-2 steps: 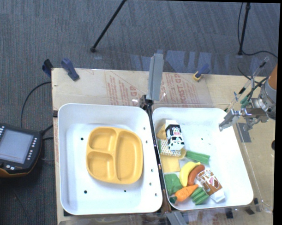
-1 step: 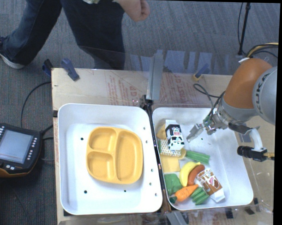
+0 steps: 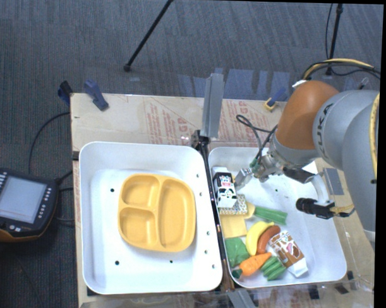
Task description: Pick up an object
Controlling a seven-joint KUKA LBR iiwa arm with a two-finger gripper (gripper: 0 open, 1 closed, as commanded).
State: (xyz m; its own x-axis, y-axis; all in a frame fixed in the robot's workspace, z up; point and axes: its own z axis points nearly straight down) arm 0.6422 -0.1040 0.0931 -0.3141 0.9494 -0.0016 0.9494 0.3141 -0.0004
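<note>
The hand [image 3: 250, 174] is poised low in the right bin [image 3: 339, 250], just beside the milk carton [image 3: 226, 188] at its left wall; whether it is apart or together cannot be told. The approach step is judged in hand, and a descent onto the carton is called for next.

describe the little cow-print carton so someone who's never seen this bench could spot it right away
Find the right-hand white bin, the one crowded with toy food. Along its left wall, toward the far end, lies a small milk carton just above a pale waffle-like piece. It is the only black-and-white item there; its neighbours are yellow, green, orange or red.
</note>
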